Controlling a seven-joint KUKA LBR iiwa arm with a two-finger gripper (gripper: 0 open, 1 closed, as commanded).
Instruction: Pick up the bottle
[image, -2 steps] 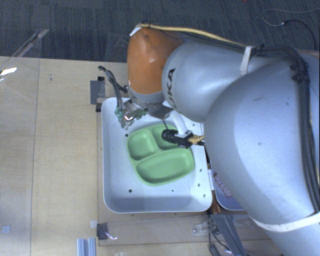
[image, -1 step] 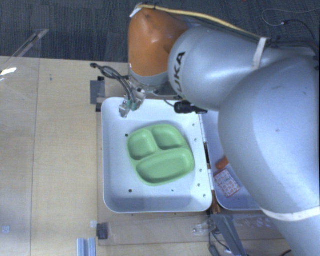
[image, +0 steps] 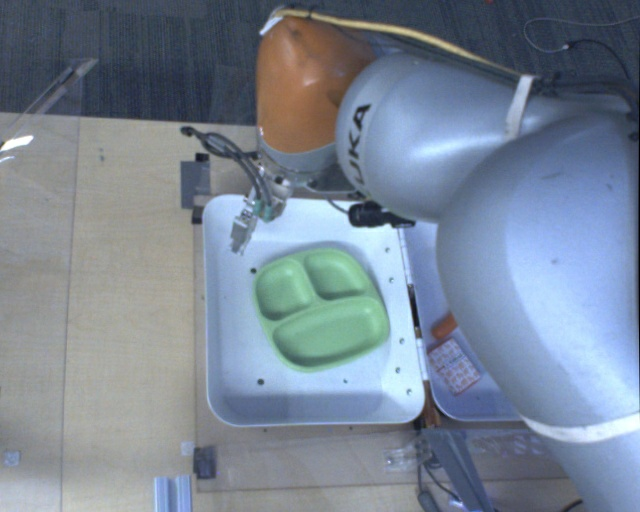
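The arm (image: 470, 170) reaches over both bins; the gripper (image: 243, 232) hangs above the back left corner of the left bin (image: 230, 390). Whether the claw is open or closed cannot be told from this slant. A green divided plate (image: 320, 310) lies in that bin. The bottle cannot be made out; the arm covers most of the right bin (image: 450, 400), where a red-patterned packet (image: 455, 365) peeks out, so it possibly sits hidden there. Step judged: searching, no grasp. Next: locate the bottle, move over it.
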